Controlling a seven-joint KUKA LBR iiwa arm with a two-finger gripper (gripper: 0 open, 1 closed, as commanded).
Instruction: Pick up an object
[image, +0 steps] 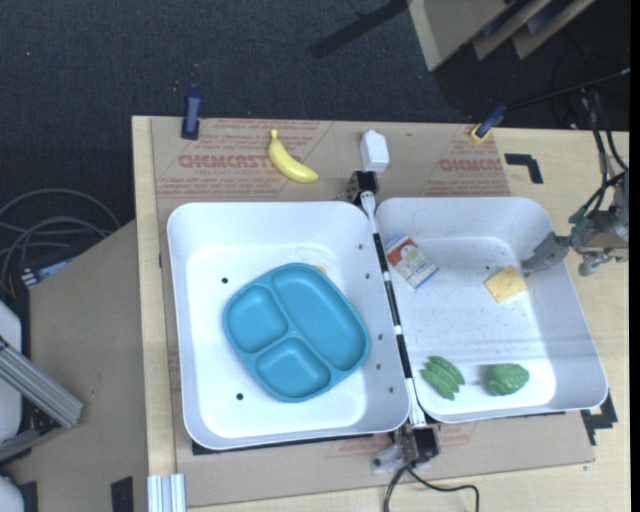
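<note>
The gripper comes in over the right rim of the right white bin, only its grey tip visible past the edge, just beside the small yellow block and slightly above-right of it in the view. Whether its fingers are spread or pressed together cannot be told at this size, and nothing is visibly held between them.

The likeliest trouble is a miss. The yellow block is small and lies close to the bin's sloped wall, so a descent slightly off-centre could nudge it aside or pin it against the wall rather than straddle it. The gripper could also catch the bin rim on the way down.

The other candidates sit well apart from the gripper: a small red-and-white carton near the bin's left wall, a ridged green vegetable piece and a rounder green leafy piece along the near edge. The left white bin holds a blue 3-compartment plastic tray. A yellow toy banana lies on the bench beyond both bins.
</note>
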